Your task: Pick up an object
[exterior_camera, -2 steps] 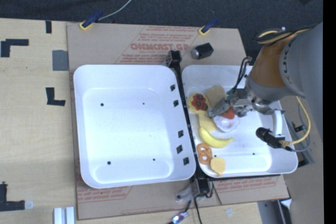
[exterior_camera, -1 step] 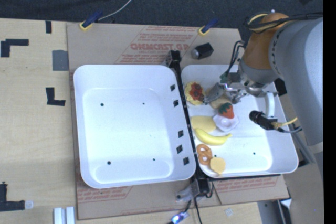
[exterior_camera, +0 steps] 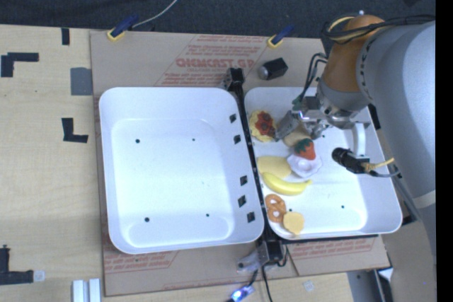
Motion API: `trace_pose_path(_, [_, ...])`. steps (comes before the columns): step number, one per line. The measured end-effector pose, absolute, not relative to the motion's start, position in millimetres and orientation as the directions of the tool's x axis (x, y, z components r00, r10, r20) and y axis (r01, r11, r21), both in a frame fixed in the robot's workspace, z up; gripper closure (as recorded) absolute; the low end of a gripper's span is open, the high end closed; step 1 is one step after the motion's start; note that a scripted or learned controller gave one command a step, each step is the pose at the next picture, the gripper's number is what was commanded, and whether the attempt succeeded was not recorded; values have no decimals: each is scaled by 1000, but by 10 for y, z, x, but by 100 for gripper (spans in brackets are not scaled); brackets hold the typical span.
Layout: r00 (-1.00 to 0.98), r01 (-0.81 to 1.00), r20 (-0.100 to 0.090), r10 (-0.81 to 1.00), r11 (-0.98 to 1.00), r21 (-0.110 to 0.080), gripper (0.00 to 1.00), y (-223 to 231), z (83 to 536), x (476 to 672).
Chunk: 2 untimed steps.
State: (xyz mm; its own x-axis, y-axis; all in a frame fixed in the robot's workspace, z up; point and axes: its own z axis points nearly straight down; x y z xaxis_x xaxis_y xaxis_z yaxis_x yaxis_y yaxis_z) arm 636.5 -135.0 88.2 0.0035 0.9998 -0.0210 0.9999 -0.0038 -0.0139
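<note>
Camera view: hovering low over the right bin (exterior_camera: 354,219), near its far edge, gripper (exterior_camera: 303,125) pointing down among crowded toy food; cannot tell how the claw is standing. Risking a miss or a double catch, with pieces lying so close together. Sitting just beside the gripper, toward the bin's middle: a small toy strawberry (exterior_camera: 305,148), red with a green top, resting on a white piece (exterior_camera: 306,165). Lying nearer the left wall: a yellow banana (exterior_camera: 282,183).
</note>
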Motion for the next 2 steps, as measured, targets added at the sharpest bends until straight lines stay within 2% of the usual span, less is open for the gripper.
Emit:
trace_pose_path(1, [2,1000,-6,1000,-2,0,0,-1155,856,6449])
trace_pose_path(2, [5,1000,-1,1000,-5,-3,0,-1432,857,5573])
